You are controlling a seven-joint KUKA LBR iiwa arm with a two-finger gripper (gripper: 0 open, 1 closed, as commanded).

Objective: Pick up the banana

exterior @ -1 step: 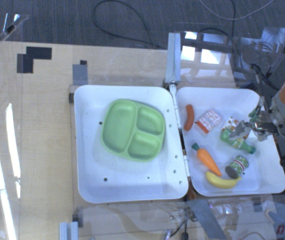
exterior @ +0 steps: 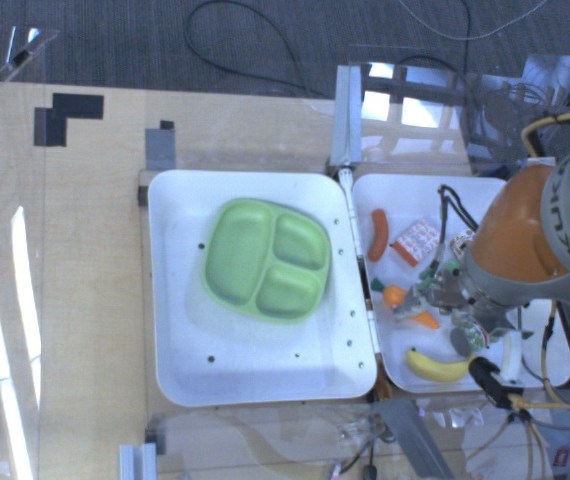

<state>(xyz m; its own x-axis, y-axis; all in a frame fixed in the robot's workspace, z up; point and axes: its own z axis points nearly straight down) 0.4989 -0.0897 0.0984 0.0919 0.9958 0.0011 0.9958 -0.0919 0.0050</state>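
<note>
Tool [exterior: 443, 306] hangs lower right over the right bin [exterior: 397, 196], can't tell its opening; banana [exterior: 438, 367] lies just below, ungrabbed, so approach step, next drop down.

A banana [exterior: 438, 366] is seen lying flat on the floor of the right-hand bin [exterior: 395, 373], close to that bin's near edge and toward its near left corner. It is yellow, short and gently curved, with the ends turned slightly upward toward the far edge. Its long axis is laid roughly parallel to the near edge of the bin. The left tip is left clear against the white floor, while the right end is met by dark hardware, so that tip cannot be made out fully. No contact with the bin wall is seen.
</note>
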